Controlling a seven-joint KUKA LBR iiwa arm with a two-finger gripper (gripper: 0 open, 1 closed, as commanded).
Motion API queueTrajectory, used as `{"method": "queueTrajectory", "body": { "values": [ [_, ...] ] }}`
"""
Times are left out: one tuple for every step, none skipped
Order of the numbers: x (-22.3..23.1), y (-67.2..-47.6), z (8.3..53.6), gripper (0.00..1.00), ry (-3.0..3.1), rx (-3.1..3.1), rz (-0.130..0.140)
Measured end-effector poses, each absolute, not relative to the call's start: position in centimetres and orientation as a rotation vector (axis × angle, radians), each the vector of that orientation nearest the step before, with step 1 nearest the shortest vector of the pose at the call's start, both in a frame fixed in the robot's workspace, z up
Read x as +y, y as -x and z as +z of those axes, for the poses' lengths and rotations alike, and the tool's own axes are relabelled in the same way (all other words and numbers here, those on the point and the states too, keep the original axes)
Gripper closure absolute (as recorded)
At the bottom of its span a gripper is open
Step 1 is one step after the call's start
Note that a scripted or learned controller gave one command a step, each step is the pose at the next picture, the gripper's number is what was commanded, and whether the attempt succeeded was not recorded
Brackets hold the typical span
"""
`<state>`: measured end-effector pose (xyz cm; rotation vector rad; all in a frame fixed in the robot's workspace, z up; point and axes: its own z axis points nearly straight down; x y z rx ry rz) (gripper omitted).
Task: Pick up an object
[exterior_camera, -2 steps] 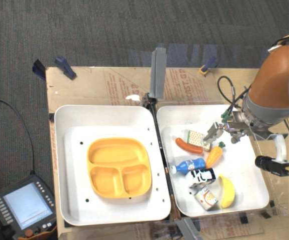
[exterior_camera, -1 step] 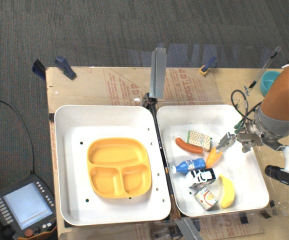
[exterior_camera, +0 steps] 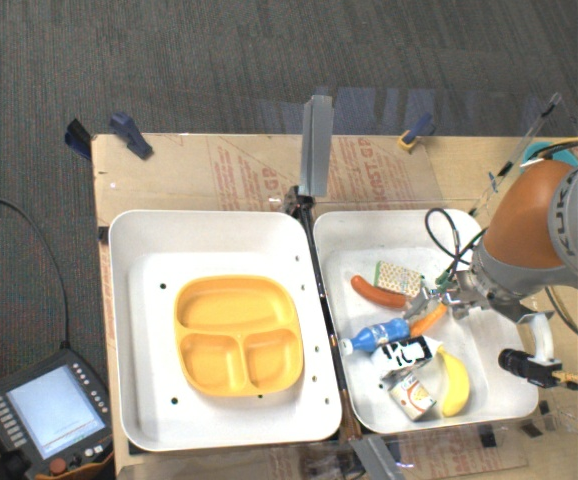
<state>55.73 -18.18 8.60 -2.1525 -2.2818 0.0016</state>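
Note:
The right bin [exterior_camera: 489, 408] holds several items. A red-orange sausage [exterior_camera: 377, 290] lies next to a speckled beige block [exterior_camera: 399, 274]. A blue bottle [exterior_camera: 379, 335] with a white cap points left, and an orange carrot-like piece [exterior_camera: 430, 318] lies beside it. Nearer the front are a black-and-white packet [exterior_camera: 409, 351], a small carton [exterior_camera: 415, 395] and a yellow banana [exterior_camera: 454, 383]. My gripper [exterior_camera: 441, 301] reaches in from the right, low over the bin, right above the orange piece and just right of the sausage's end.
The left bin [exterior_camera: 134, 268] holds a yellow divided tray [exterior_camera: 237, 330]. A grey upright post [exterior_camera: 316, 153] stands behind the seam between the bins. Cables loop over the right bin's back corner [exterior_camera: 447, 230]. A handheld pendant [exterior_camera: 44, 408] sits at the lower left.

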Motion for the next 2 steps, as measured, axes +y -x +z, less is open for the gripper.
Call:
{"method": "queueTrajectory", "body": {
  "values": [
    [-18.4,-55.6,9.5,1.00,2.161,-2.270,0.000],
    [-10.2,-58.6,18.9,1.00,2.130,-2.305,0.001]
  ]
}}
